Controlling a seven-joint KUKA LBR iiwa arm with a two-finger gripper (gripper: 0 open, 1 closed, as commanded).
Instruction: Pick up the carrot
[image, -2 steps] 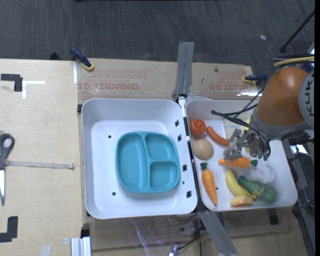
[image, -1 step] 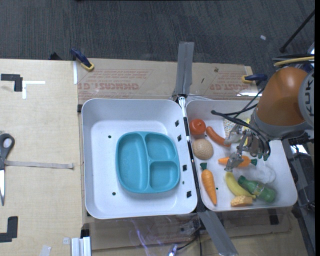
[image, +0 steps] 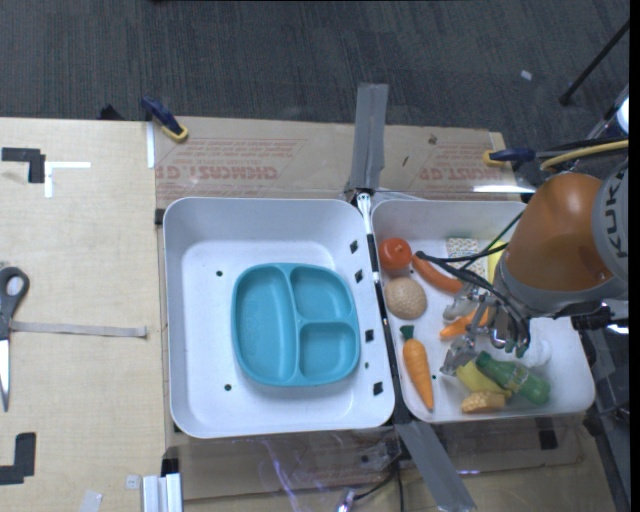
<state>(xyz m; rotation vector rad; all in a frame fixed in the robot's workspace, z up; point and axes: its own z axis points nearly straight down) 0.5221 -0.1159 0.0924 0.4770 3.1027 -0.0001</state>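
Carrot (image: 418, 372) lies in right bin (image: 570, 400), near its left wall toward the front, green top pointing back, tip pointing front. Nothing sits on top of it. Gripper (image: 468, 350) hangs just right of carrot, low over the food pile, not touching the carrot as far as visible. Cannot tell if the claw is wide or narrow; its tips blend into the clutter under it.

Around carrot: tan round bread roll (image: 406, 297) just behind it, tomato (image: 396, 254) further back near the bin's rear left corner. Long red-orange chili (image: 440, 274) runs slantwise right of tomato. Small orange piece (image: 456, 326) sits by the gripper. Yellow banana (image: 470, 377), corn cob (image: 482, 402) and green vegetable (image: 518, 378) crowd the front right of the bin, right of the carrot. Arm's orange band (image: 558, 240) covers the bin's rear right part.

Left bin (image: 190, 330) holds 1 blue plate (image: 297, 324) with 3 compartments, nothing visible in them. Scissors (image: 8, 320) lie on the bench (image: 80, 400) well left of both bins.
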